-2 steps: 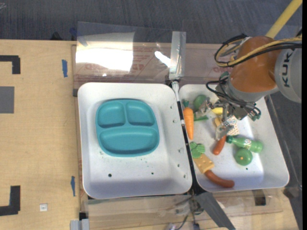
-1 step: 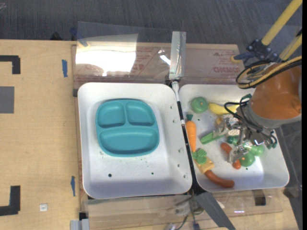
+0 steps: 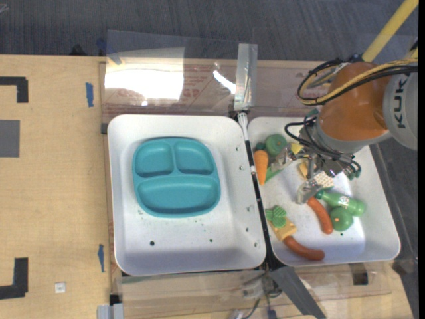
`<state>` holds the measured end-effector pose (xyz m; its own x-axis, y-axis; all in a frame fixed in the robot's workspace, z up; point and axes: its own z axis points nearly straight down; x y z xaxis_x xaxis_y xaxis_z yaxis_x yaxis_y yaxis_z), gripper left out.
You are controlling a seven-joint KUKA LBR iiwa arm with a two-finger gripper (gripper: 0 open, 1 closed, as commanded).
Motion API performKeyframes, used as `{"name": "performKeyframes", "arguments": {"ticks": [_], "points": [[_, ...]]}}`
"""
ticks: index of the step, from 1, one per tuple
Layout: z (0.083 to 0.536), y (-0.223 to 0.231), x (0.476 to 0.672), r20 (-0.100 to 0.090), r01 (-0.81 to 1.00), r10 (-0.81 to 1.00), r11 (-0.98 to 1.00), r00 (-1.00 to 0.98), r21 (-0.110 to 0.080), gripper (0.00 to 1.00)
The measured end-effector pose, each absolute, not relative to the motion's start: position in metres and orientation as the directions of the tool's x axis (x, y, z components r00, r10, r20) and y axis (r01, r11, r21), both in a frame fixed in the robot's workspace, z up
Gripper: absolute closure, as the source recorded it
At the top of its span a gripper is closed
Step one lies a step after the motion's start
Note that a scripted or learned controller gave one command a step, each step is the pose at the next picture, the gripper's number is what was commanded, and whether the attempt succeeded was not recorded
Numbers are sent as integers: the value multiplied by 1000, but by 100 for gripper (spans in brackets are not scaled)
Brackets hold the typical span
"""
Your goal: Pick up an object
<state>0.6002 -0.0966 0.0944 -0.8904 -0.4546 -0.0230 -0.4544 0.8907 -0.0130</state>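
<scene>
White bins, two of them, side by side on the surface point(image 3: 53, 198). The left bin point(image 3: 126, 244) has a teal divided plate point(image 3: 176, 177) sitting in the middle of it. The right bin point(image 3: 375, 234) is where all the toy food is, and that's where the arm point(image 3: 352, 105) is reaching in from the right, orange band and all.

The tool point(image 3: 317, 178) is down low in the right bin, roughly in the middle of the pile. Honestly I can't tell how it's set or whether anything is caught in it, the wrist and cables cover too much from this angle. Its tip looks to be right at the upper end of a red sausage-shaped piece point(image 3: 321, 216), touching or just about.

Stuff around it: a green toy vegetable point(image 3: 344, 209) just to the right of that red piece, an orange carrot point(image 3: 261, 165) near the divider with a green piece point(image 3: 275, 143) just above it, a small green and yellow piece point(image 3: 279, 220) lower down, and another red sausage-shaped piece point(image 3: 304, 248) near the bin's front edge. A clear plastic sheet point(image 3: 166, 72) lies behind the bins.
</scene>
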Motion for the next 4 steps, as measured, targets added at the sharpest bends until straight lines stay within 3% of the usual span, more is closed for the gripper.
{"name": "performKeyframes", "arguments": {"ticks": [1, 2, 3, 4], "points": [[94, -175, 539, -15, -524, -524, 852, -852, -16, 0], [95, -98, 564, -19, -660, -660, 751, -751, -19, 0], [94, -109, 628, -16, -583, -583, 812, -812, -13, 0], [108, -108, 631, -28, -580, -581, 814, -814, -18, 100]]}}
